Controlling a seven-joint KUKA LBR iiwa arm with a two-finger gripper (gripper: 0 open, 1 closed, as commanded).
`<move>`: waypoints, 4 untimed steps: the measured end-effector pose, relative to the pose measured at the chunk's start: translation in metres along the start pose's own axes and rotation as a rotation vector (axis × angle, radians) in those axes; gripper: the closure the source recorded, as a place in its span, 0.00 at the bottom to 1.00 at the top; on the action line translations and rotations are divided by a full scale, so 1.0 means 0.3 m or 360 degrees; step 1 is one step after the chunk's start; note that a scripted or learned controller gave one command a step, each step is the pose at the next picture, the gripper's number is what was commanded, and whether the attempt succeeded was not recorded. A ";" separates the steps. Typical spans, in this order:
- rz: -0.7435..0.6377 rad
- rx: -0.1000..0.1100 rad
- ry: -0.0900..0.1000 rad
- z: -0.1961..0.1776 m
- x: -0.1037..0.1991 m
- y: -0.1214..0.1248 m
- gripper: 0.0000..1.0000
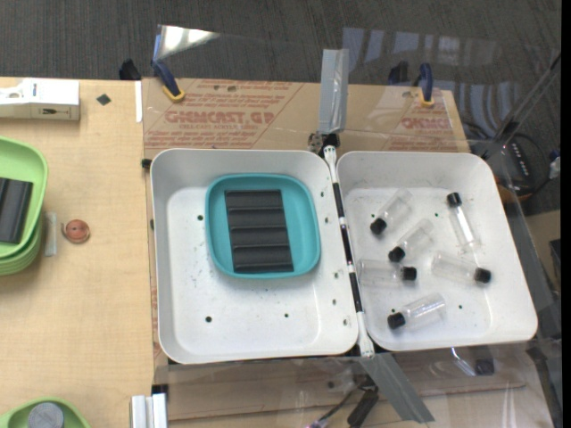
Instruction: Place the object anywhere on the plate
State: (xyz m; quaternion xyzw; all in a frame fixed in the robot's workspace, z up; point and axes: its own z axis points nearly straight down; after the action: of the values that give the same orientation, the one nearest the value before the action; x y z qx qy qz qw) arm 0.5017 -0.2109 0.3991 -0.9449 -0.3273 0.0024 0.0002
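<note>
left white bin (174, 310) has bare floor along its front and left walls, with the teal plate (263, 226) sitting toward the back centre, a dark ribbed insert (260, 231) on it. right white bin (513, 319) carries the clear vials with black caps (417, 310), scattered and lying flat, mostly apart. gripper's grasp: can't tell from here.

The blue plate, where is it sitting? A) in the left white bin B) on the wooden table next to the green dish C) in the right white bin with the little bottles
A: the blue plate lies flat in the left white bin, while the little clear bottles with black caps lie in the right bin.
</note>
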 end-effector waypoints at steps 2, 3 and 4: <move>0.0250 0.0003 -0.0001 0.319 -0.056 0.004 0.00; 0.0350 0.0003 0.0001 0.370 -0.064 -0.003 0.00; 0.0512 0.0000 0.0001 0.157 -0.084 -0.018 0.00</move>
State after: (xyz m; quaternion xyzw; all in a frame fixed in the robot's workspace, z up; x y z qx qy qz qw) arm 0.4782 -0.2222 0.3521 -0.9852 -0.1717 0.0022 -0.0001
